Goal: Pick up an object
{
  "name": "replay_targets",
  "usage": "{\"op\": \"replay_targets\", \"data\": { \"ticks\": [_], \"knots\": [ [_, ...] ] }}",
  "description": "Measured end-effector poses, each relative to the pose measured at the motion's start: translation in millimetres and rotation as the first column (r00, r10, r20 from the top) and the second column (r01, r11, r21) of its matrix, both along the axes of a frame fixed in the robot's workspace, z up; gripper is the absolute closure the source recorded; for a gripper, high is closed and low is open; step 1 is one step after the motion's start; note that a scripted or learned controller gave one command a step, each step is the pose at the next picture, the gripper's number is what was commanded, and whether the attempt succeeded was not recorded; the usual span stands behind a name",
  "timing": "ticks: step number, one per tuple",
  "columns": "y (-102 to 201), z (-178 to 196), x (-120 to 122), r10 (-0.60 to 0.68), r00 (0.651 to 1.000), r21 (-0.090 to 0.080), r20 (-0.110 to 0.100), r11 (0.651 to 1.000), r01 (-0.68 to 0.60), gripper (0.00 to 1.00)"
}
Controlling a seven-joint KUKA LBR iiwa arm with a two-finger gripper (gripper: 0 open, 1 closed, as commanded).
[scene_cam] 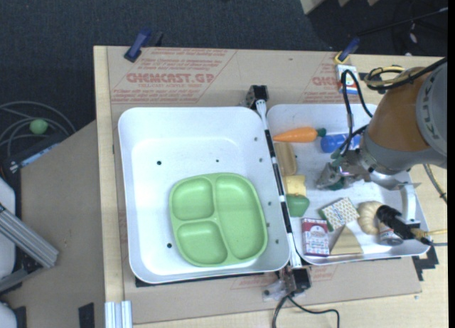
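Note:
My gripper (333,176) hangs low in the middle of the right bin (313,114), reaching in from the right. Just below it lies a chequered packet (340,212). An orange carrot (296,135) and a blue object (331,142) lie behind the gripper at the bin's far side. To its left, along the bin's wall, sit a wooden block (286,158), a yellow piece (295,186) and a green piece (297,205). I see nothing between the gripper's tips.
A red packet (315,236), a tan wedge (346,242) and a pale round roll (369,214) lie at the right bin's near side. The left bin (142,141) holds a green divided plate (215,218).

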State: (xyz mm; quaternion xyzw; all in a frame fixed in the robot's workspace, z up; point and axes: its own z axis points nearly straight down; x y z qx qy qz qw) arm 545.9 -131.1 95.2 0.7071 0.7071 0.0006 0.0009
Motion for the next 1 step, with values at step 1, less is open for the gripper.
{"op": "replay_targets", "data": {
  "ticks": [1],
  "knots": [
    [76.0, 90.0, -10.8, 0.002, 1.000, 0.001, 0.000, 1.000, -0.002, 1.00]
  ]
}}
